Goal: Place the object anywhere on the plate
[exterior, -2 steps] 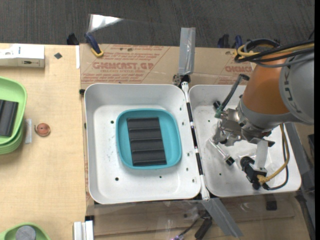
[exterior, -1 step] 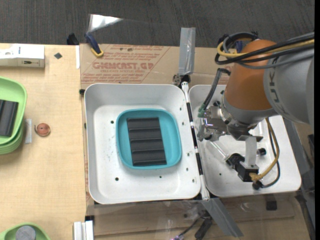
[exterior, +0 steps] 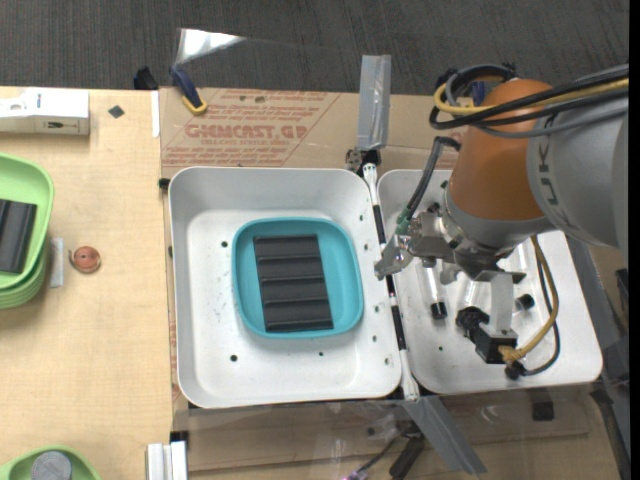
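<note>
A teal square plate [exterior: 245, 268] sits in the middle of the left white bin [exterior: 200, 358]. A black ribbed rectangular object [exterior: 293, 281] lies flat on the plate, filling most of its centre. My gripper [exterior: 468, 293] hangs below the orange band of the arm [exterior: 500, 158], over the left half of the right white bin [exterior: 570, 358]. It stands to the right of the plate, across the wall between the two bins, and apart from the black object. The wrist and cables hide much of it from above.
Cardboard [exterior: 250, 123] lies behind the bins. On the wooden bench to the left are a green tray [exterior: 30, 183] holding a dark item, a white box [exterior: 45, 113] and a small orange disc [exterior: 86, 259]. Yellow and black cables [exterior: 545, 338] loop over the right bin.
</note>
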`<action>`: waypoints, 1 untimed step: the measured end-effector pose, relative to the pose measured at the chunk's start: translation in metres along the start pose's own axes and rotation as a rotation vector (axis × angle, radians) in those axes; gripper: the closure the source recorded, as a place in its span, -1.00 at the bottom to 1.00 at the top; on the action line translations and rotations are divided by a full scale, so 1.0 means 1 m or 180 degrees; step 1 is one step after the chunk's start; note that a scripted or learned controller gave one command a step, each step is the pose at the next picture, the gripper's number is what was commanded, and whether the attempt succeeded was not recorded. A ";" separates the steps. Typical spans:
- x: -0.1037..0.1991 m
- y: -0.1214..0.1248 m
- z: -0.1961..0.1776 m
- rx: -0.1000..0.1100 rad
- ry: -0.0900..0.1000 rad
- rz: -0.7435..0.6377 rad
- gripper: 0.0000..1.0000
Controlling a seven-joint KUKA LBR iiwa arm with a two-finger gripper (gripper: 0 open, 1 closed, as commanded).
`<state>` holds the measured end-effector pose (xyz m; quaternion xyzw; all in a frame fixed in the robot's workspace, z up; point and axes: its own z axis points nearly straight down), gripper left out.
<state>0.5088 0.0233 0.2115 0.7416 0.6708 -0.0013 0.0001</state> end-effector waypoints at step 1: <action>-0.072 0.043 0.021 0.0004 -0.0002 0.0133 -1.00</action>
